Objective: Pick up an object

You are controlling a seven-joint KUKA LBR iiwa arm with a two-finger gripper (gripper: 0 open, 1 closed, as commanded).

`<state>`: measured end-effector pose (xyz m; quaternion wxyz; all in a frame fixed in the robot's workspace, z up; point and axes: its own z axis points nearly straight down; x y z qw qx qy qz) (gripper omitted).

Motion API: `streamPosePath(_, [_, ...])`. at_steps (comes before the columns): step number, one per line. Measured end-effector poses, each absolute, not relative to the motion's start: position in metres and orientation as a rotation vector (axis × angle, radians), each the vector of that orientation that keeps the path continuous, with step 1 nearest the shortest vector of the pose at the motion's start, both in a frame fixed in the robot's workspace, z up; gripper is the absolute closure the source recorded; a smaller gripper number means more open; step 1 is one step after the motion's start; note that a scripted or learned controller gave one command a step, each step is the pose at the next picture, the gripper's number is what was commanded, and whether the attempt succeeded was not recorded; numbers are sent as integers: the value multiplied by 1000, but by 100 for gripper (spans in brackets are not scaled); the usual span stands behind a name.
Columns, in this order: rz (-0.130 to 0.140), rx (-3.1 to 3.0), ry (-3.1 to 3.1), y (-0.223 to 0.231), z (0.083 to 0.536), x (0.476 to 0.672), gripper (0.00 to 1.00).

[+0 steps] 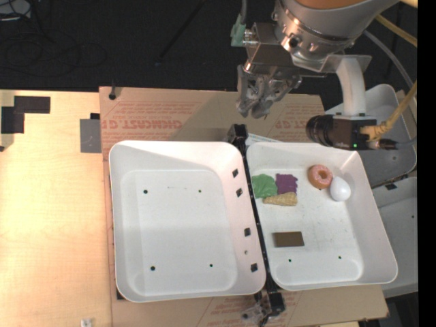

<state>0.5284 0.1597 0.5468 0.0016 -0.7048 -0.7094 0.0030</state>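
Pale wooden surface [48, 210] spreads across the left of the camera view, with a sheet of brown cardboard printed in red letters [170, 114] lying under two shallow white plastic bins set side by side and joined along their inner edges by small black clips [246, 231]. Behind them the background is dark, with loose cables. The left white bin [122, 251] shows only a few small dark holes in its floor. The right white bin [378, 251] holds a cluster near its far edge: a green crumpled soft piece [263, 184] touching a purple crumpled piece [287, 181], with a tan ridged stick-shaped piece [281, 199] lying just below both; well to their right sit a pink ring-shaped doughnut toy [319, 176] and a white egg-shaped object [340, 190], touching or nearly so. A flat dark brown rectangular tile [288, 240] lies alone nearer the front, with bare floor around it. The gripper [257, 106] hangs above the cardboard beyond the bins' far edge, near their junction, nothing between its fingers; whether it is released or clenched cannot be told
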Motion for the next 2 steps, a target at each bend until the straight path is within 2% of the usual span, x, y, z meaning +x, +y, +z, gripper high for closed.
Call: streamPosePath(2, [20, -2197, -2235, 162, 565, 529, 100])
